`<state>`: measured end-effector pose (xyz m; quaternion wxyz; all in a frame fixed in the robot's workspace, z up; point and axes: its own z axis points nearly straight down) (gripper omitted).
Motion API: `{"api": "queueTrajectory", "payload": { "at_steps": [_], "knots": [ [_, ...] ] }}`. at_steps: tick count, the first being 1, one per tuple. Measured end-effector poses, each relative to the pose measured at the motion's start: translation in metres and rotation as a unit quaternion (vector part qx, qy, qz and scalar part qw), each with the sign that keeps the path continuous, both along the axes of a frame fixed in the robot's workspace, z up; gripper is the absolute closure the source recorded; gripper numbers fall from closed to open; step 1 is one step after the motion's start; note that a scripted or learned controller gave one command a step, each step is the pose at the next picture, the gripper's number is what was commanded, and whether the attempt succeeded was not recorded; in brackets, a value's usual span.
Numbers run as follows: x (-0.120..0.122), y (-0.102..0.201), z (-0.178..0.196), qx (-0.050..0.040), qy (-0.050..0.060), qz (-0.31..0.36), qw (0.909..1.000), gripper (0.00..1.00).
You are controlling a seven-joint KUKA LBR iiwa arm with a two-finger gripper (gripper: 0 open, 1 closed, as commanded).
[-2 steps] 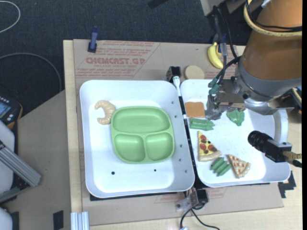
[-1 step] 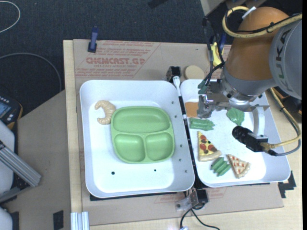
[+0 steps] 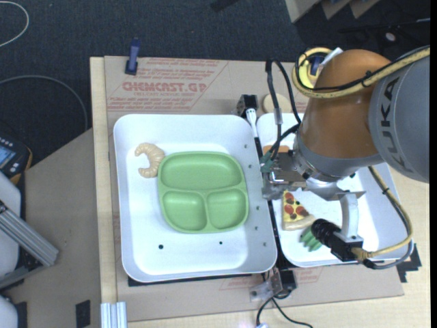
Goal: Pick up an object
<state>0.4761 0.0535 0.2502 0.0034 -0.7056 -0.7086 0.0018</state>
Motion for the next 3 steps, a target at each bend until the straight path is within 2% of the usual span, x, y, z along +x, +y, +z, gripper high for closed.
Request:
{"api": "queueTrajectory", "payload": {
  "at_steps": [1, 2, 3],
  "knots": [
    [0.005, -0.054, 0.142, -0.0014, -0.013, -0.004, 0.9999, 1.00],
    [0.057, -0.065, 0.041, -0.0017, 0.001, -0.004, 1.0000, 1.00],
    [0.000, -0.011, -0.004, 0.0001, 0.002, 0.000, 1.0000, 1.00]
  ]
}}
